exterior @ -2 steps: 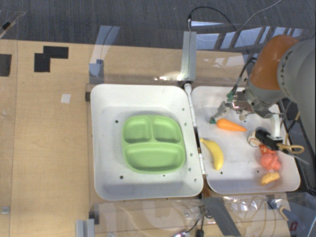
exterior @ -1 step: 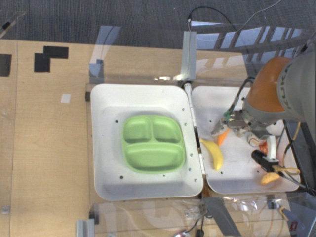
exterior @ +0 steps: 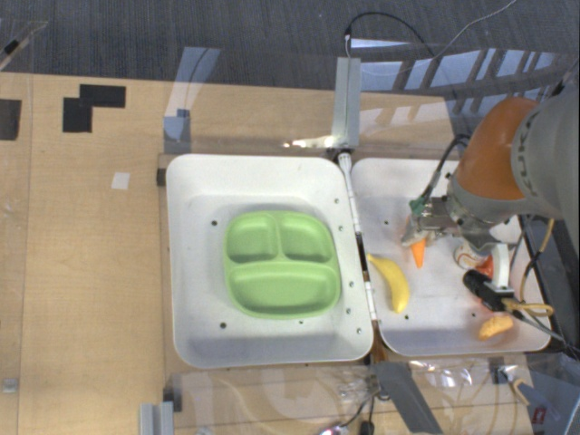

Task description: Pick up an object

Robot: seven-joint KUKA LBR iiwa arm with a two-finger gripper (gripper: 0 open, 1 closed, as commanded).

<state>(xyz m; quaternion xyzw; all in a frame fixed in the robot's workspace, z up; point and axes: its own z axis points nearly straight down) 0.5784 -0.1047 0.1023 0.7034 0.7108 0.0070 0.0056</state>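
I see a pale wooden bench (exterior: 82,270) with dark carpet (exterior: 227,12) behind it. The left bin (exterior: 195,333) holds a green divided plate (exterior: 281,263). In the right bin (exterior: 435,333) lie a banana (exterior: 392,282), and a carrot (exterior: 418,253) just under the gripper (exterior: 426,229); whether it grasps the carrot, I cannot tell.

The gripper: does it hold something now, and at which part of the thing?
It cannot be told. The gripper is low in the right bin, directly over a small orange carrot-like piece, but the view does not show the piece between its fingers.
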